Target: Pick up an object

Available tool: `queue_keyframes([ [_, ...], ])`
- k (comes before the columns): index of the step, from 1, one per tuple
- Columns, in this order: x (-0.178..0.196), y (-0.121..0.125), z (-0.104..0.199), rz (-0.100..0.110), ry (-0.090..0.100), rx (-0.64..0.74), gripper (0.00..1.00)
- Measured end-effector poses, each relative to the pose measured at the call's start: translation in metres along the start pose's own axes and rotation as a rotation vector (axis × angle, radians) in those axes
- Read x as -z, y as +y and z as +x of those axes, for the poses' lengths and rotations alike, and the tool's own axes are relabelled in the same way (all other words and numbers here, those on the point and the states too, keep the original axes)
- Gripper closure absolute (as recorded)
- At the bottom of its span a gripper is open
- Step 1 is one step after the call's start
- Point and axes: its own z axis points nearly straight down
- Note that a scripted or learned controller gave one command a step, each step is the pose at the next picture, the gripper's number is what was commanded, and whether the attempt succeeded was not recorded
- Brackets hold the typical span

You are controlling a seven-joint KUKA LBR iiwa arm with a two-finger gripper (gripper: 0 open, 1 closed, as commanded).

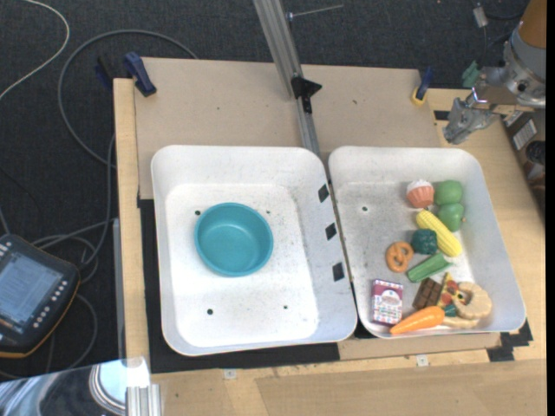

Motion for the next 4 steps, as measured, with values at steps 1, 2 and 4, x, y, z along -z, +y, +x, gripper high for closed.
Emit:
queue_keyframes([
  [1, -0.018, -0.015, 0.057, 0.026, 0.008, 0.004, 1.0],
  [2, -0.022, -0.032, 0.1, 0.029, 0.007, 0.002, 1.0],
  [4, -0.037, -0.068, 0.21, 0.032, 0.006, 0.004, 1.0],
])
